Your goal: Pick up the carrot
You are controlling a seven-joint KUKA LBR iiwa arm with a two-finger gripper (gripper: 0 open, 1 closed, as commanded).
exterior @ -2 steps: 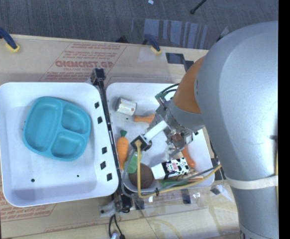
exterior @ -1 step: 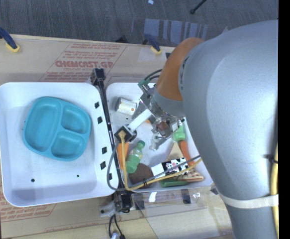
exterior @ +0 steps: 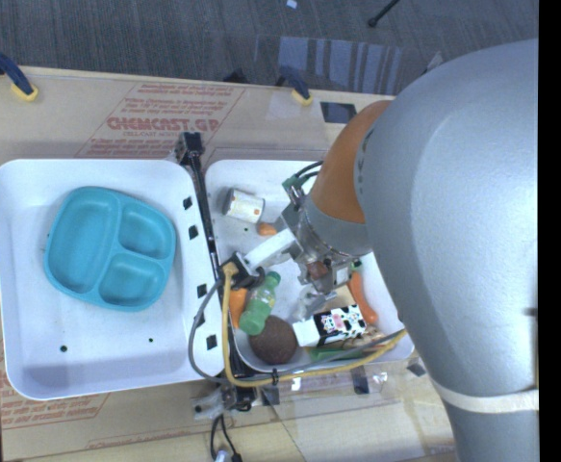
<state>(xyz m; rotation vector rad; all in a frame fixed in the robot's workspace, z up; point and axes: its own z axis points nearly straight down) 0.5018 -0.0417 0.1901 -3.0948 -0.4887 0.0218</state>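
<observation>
Cardboard-covered bench (exterior: 116,123) on dark carpet (exterior: 165,17); the claw (exterior: 320,275), grip state unclear, hovers in the right bin (exterior: 251,173), carrot (exterior: 362,301) just right.

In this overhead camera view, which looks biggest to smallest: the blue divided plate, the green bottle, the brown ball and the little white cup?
1. Blue divided plate, by far the largest.
2. Green bottle and brown ball: they look about alike, so I won't rank them.
3. White cup, the smallest.
</observation>
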